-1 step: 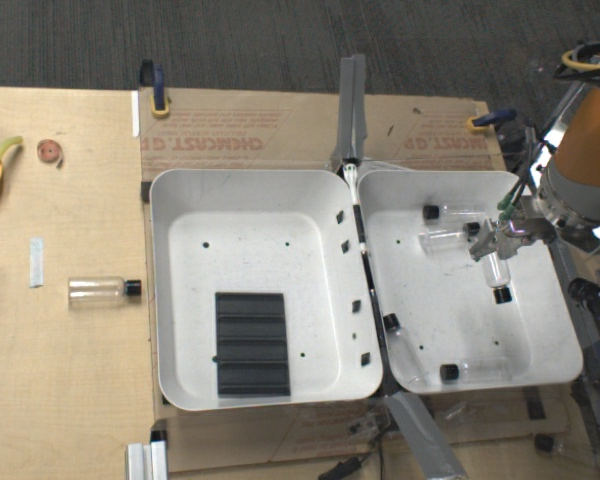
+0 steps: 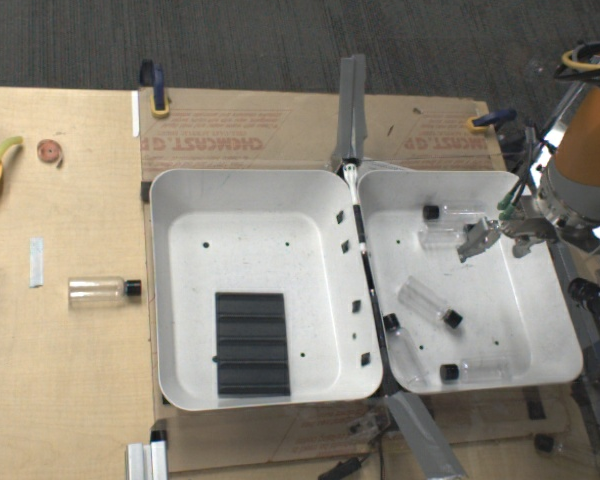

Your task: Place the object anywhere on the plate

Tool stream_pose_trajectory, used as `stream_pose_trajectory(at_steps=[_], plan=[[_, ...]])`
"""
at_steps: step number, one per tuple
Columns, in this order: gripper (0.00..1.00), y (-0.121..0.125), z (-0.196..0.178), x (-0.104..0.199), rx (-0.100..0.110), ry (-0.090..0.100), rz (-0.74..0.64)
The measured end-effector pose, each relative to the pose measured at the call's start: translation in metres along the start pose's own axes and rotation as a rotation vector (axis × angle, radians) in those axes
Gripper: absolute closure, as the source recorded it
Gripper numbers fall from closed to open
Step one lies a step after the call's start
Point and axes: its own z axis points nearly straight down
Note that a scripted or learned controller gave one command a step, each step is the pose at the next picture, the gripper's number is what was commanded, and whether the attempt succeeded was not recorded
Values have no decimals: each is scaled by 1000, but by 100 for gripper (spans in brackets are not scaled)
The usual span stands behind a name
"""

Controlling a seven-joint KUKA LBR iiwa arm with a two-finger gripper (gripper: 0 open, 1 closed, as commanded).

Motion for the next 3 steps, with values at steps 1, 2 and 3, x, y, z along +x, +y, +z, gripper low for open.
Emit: stream_pose_trajectory(at_steps=[1,2,3], plan=[[0,-14,-197,-36,0,-1,169],[0,-30,-226,-71,0,-1,264],[0,43,-228,-12,2,-1,611]])
